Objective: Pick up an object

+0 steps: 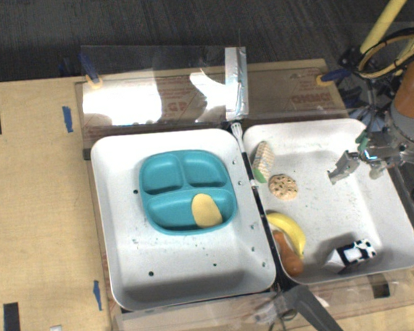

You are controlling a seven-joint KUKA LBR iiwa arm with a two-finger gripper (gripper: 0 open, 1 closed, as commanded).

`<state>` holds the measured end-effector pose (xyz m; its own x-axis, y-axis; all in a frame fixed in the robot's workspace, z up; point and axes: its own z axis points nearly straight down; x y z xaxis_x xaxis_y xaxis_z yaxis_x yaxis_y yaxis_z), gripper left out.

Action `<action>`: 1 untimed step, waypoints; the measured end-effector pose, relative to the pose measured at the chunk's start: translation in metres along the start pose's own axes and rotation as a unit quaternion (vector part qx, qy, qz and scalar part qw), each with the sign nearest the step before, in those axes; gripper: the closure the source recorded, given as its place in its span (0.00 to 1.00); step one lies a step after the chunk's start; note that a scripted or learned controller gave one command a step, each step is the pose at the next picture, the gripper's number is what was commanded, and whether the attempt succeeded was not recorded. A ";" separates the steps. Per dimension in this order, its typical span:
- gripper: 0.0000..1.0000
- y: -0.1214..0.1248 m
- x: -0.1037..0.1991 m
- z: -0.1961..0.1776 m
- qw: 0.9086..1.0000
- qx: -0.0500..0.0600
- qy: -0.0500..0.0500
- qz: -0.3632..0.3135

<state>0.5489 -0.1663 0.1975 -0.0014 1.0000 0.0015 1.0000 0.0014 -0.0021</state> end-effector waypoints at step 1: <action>0.00 -0.029 -0.004 -0.025 0.993 -0.001 0.000 -0.121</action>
<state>0.5201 -0.1704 0.2229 -0.2417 0.9703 0.0011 0.9703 0.2417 -0.0008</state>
